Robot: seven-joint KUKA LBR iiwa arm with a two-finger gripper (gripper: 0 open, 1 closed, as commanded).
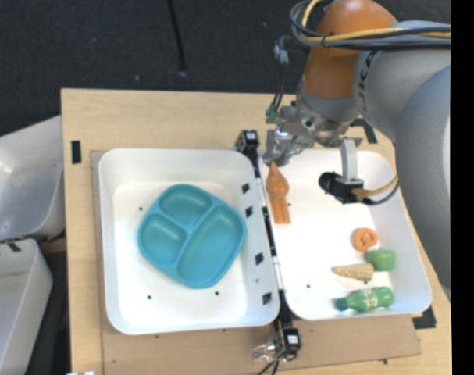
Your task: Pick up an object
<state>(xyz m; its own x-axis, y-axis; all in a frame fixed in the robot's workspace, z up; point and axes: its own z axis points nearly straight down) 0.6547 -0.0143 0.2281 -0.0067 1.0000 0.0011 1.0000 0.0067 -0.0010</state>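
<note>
End effector point(274, 156) positioned at top end of orange carrot-shaped plastic toy point(278, 194), left edge of right white bin point(330, 303); finger opening not determinable. Grasp step judged under way; lift not confirmed. Next: verify grip, then raise. Counted: two bins, one blue sectioned plate point(191, 234) in left bin point(119, 303), five small toys at right.

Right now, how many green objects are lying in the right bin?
2. A green bottle lies near the front edge; a rounder green piece sits just behind it, beside the cone. The arm may hide others.
</note>
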